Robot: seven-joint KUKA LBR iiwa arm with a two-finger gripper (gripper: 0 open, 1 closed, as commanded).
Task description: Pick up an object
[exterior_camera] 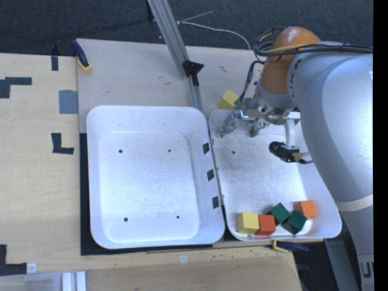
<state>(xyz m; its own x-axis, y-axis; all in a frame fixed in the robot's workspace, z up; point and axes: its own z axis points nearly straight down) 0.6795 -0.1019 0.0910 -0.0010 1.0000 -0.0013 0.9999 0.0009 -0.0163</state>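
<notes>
Blocks (276, 218) heaped at near rim, well below my gripper (241, 125); yellow cube (229, 99) just above; finger state unclear.

The pale wooden table (36, 180) carries two shallow white plastic bins: the left bin (97, 223) lies toward nine o'clock, the right bin (330, 223) just beside it toward three. A slanted grey metal rail (168, 29) runs down from twelve o'clock to the bins' shared edge. A blue-and-yellow clamp (81, 55) sits at eleven o'clock. Dark tape marks (59, 144) dot the table at nine.
</notes>
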